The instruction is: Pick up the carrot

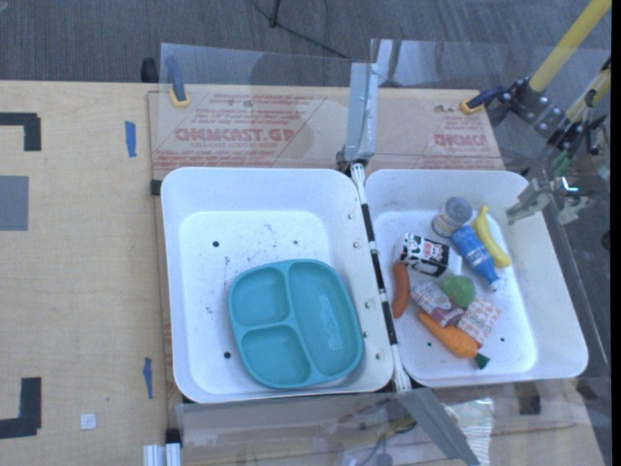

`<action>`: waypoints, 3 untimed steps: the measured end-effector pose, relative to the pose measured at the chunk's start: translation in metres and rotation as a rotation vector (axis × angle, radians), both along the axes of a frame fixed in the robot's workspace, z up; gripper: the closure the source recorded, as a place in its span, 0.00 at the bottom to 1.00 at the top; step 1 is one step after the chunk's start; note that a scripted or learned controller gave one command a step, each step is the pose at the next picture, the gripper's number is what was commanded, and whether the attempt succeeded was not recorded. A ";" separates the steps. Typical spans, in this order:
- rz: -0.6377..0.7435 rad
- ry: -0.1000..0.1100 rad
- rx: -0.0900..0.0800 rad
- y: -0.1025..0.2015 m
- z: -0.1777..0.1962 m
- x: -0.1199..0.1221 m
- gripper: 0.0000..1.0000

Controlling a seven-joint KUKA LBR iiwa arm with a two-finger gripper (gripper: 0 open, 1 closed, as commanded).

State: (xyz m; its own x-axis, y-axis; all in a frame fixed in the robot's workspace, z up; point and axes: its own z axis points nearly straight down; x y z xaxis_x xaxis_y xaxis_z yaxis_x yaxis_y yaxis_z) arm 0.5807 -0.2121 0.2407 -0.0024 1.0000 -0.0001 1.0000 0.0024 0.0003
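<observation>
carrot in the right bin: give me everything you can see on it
The orange toy carrot, plastic by its look, lies flat near the front of the right white bin, slanting from upper left down to a small green tip at lower right. Its upper side seems to touch a pale printed packet. It lies loose, away from the claw.

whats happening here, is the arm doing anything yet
Not much yet. The gripper hangs at the right bin's far right rim, holding nothing I can see. The carrot lies untouched near the front of that bin, beside a green toy, a blue bottle, a banana, a small can and a black-and-white carton. The left bin holds a teal divided plate.
</observation>
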 end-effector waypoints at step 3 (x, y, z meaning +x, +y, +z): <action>0.506 -0.014 -0.005 0.111 -0.152 -0.097 0.00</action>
State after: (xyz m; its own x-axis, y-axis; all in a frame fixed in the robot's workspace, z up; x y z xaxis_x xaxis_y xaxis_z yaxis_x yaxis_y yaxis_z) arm 0.4837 -0.1013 0.0889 -0.4871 0.8733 -0.0088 0.8732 0.4872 0.0121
